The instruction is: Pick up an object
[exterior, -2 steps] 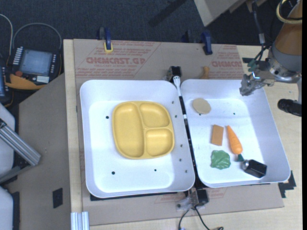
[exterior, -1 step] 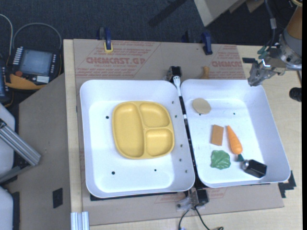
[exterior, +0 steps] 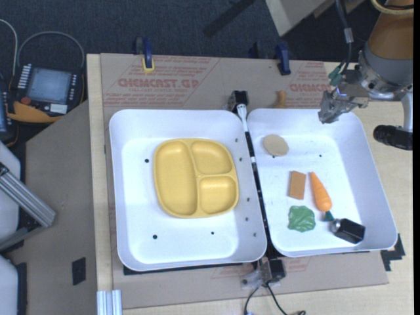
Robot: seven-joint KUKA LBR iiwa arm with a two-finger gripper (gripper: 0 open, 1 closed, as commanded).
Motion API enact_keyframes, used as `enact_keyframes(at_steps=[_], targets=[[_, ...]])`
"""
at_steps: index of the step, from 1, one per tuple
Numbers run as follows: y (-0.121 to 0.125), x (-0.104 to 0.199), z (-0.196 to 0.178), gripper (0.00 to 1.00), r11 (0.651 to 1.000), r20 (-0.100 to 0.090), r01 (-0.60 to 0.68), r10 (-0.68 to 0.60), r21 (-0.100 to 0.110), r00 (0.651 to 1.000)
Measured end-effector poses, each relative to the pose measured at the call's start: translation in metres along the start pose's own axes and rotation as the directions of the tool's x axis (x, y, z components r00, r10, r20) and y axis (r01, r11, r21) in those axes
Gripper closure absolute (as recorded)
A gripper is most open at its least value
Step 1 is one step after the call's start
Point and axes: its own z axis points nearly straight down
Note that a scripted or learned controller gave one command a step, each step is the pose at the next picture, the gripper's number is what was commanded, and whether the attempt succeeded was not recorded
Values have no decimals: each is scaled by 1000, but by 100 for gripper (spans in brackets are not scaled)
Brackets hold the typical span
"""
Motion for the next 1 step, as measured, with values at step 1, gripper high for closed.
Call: enact_keyframes(at_steps=[1], targets=[[-6, 55, 7, 100, 1000, 0, 0, 0, 1, 1000]])
